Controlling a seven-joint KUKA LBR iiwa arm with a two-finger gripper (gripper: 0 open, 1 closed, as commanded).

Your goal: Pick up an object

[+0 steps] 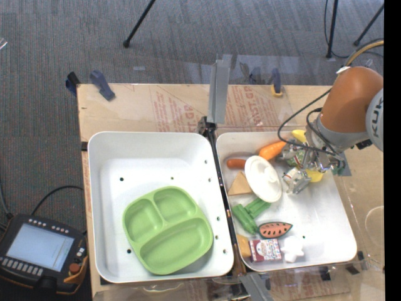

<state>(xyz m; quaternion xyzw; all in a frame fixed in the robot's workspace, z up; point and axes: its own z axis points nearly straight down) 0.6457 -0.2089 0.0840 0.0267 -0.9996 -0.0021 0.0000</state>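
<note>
My gripper (299, 175) hangs low in the right bin (326, 227), near its back right corner, under the arm's orange band (352, 102). A yellow object (315, 176) lies right beside the gripper, and another yellow piece (299, 134) shows behind the wrist. To the gripper's left an orange carrot (272, 149) and a tilted white plate (263, 178) sit close by. I see nothing clearly held in the gripper.
The right bin also holds a sausage (236, 163), a cheese wedge (240, 184), a green toy (250, 211), a watermelon slice (276, 229), a small carton (265, 250) and a white lump (292, 248). A green divided plate (168, 229) lies in the left bin (113, 168).
</note>
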